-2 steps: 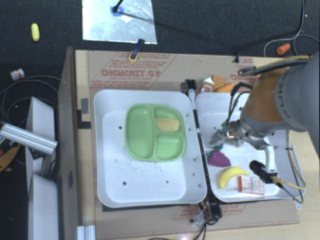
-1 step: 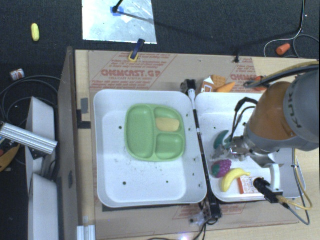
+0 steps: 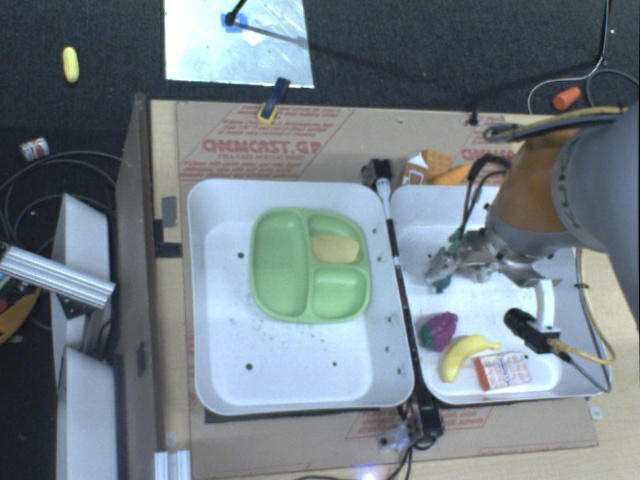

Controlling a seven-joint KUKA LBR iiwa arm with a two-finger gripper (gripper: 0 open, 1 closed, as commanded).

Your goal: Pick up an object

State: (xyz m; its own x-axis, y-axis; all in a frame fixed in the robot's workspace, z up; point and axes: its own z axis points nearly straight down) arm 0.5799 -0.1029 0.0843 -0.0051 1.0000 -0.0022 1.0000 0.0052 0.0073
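My gripper (image 3: 441, 271) hangs low over the middle of the right bin (image 3: 420, 218), its fingers pointing left. Below it lie a purple grape bunch (image 3: 438, 329), a yellow banana (image 3: 465, 354) and a red-and-white packet (image 3: 503, 370) near the bin's front edge. An orange object (image 3: 440, 171) sits just beyond the bin's back edge. The left bin (image 3: 220, 268) holds a green divided plate (image 3: 308, 265) with a yellow piece (image 3: 335, 249) in its upper right compartment. Nothing shows between my fingers.
A black divider (image 3: 397, 268) runs between the two bins. Cardboard (image 3: 260, 138) lies under and behind the bins. My arm (image 3: 570, 188) covers the right bin's back right corner.
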